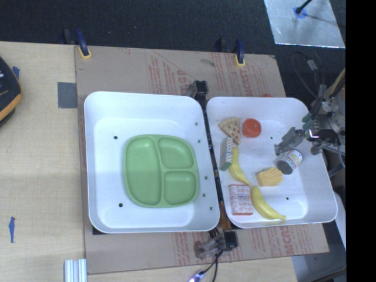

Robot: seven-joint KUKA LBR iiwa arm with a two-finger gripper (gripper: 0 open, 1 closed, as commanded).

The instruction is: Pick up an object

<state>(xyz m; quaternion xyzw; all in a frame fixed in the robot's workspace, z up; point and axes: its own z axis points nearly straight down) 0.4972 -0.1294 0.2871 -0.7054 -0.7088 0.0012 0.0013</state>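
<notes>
My gripper [289,141] reaches in from the right over the right side of the right bin [305,207]. Just below its tip lies a small grey and white can [288,161] on its side; whether they touch is unclear. The same bin holds a red tomato [252,128], a waffle-like cracker [230,127], a small striped packet [226,152], two yellow bananas [237,169] [266,205], a yellow ridged piece [269,177] and a red and white packet [239,199].
The left bin [100,157] carries a green divided plate [160,170]. Both bins rest on a cardboard sheet [141,69] clamped to the wooden bench. A black and orange device [7,90] sits at the far left edge.
</notes>
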